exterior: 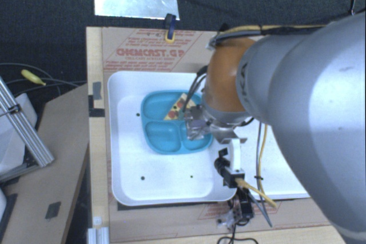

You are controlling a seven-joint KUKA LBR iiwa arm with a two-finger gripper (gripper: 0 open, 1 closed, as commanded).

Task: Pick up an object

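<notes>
Blue, the sectioned plate [166,131] lay near the middle of the left bin [128,180], a small striped piece [176,107] toward its far rim. The gripper [193,127] hung over the plate's right edge. A clean pick probably needed centring over the piece before descending.

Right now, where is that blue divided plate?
The blue divided plate lies inside the left white bin, toward its upper middle, its right edge tucked under the arm's wrist.
</notes>
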